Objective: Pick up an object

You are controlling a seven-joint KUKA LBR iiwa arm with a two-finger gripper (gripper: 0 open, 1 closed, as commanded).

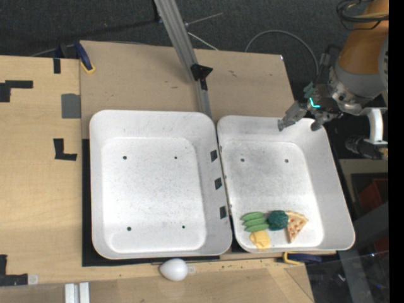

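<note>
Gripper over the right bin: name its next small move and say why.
Probably carry the gripper from the right bin's far rim toward the near edge, above the toy food cluster. Its fingers are spread with nothing between them, and the objects lie well away from it.

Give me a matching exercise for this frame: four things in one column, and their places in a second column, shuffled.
Things:
1. gripper
2. pizza slice toy
3. white egg
4. green pea pod toy

Places:
A. on the bench, outside the bins, at the near edge
B. above the right bin's far right corner
C. right bin, near edge, rightmost of the cluster
D. right bin, near edge, leftmost of the cluster

Pairs: 1-B, 2-C, 3-A, 4-D
</note>
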